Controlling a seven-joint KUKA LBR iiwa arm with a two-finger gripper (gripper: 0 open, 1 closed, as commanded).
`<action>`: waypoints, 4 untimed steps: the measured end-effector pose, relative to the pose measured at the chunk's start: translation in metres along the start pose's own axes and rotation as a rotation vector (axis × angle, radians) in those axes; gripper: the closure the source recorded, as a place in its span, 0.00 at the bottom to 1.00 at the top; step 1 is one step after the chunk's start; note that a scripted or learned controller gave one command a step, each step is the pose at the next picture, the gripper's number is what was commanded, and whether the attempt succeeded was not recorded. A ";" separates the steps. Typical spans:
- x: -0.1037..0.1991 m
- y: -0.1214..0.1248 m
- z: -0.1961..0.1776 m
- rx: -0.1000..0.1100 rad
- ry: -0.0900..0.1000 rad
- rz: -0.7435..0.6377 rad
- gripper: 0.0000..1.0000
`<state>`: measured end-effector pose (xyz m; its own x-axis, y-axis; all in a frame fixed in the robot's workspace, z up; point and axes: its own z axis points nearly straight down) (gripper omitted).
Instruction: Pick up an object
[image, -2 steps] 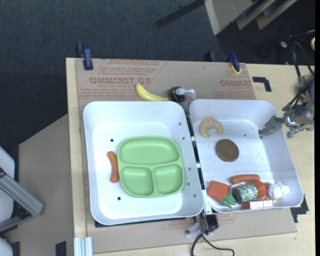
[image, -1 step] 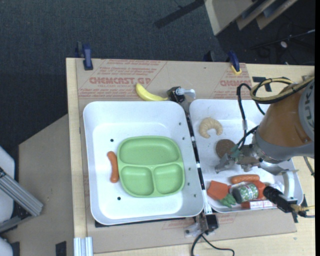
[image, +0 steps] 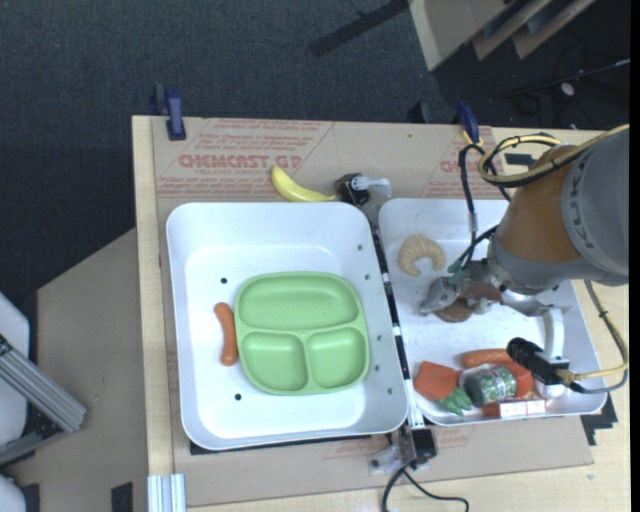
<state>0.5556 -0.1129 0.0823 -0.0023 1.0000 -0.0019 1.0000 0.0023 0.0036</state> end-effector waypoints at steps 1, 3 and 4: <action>0.000 -0.001 -0.013 -0.001 0.000 0.003 1.00; -0.001 0.027 -0.117 0.004 0.001 0.001 0.00; -0.026 0.039 -0.018 0.006 0.003 0.004 0.00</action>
<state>0.5948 -0.1390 0.1002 0.0017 1.0000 0.0006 1.0000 -0.0017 -0.0026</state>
